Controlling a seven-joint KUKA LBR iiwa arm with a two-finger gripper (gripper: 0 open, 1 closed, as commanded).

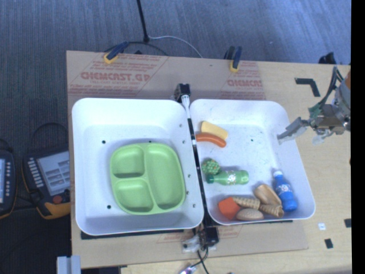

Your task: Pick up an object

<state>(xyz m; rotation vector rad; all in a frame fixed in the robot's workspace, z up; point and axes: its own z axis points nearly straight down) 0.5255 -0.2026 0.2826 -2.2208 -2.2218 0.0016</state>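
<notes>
Hovering over the right bin's (268,108) rim, the hand (288,131) carries nothing, fingers spread, likely poised above the bottle (284,191).

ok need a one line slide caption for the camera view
Gripper poised over the right bin's rim, toy food clustered below; green divided plate in the left bin.

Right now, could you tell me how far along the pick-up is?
Nothing looks picked yet: the toys, such as the blue bottle and the green bottle, lie in the right bin. The pincer hangs at that bin's right rim. Descending, grasping and lifting remain.
</notes>
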